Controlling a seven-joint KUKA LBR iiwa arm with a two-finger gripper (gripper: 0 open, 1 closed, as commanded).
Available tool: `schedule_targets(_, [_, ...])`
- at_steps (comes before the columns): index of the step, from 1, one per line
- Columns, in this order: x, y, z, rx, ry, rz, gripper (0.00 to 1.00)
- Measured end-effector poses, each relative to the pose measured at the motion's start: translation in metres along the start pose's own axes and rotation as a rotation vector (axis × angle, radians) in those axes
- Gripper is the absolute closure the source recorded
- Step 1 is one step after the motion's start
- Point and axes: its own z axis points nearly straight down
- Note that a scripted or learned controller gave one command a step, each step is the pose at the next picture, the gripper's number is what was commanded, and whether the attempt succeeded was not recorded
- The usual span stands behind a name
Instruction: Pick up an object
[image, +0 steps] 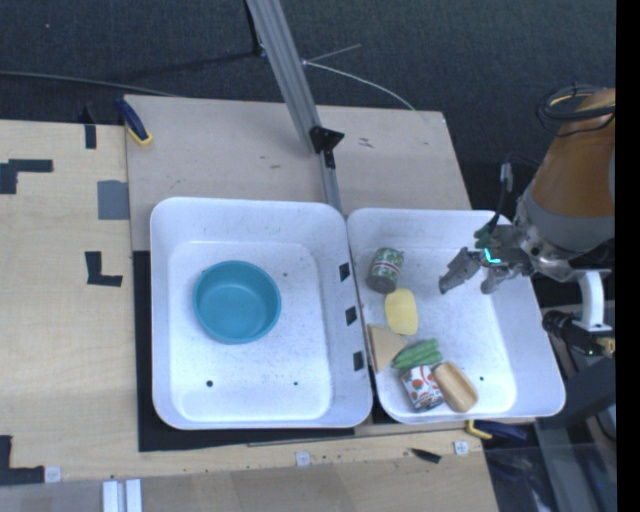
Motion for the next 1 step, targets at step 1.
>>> schedule_targets(1, [0.0000,0.0005,-0.0008,-0.002,0.000,0.000,0.00])
